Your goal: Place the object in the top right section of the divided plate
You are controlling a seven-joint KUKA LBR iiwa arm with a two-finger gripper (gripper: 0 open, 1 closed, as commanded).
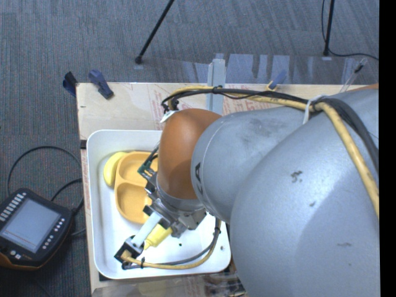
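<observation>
An orange-yellow divided plate [131, 198] lies in the left white bin [96, 228]; two of its sections show and the arm hides its right part. A pale yellow rounded object [112, 167] rests against the plate's upper left rim. My gripper [175, 218] hangs under the orange wrist band, over the plate's right side and just above the bin floor. The wrist hides what is beneath it, so I cannot see whether anything is held.
The grey arm covers the bench's right side. A yellow cable [179, 263] loops over the left bin's front floor. Blue clamps [99, 84] sit at the bench's back left corner. A teach pendant [30, 224] lies on the floor at the left.
</observation>
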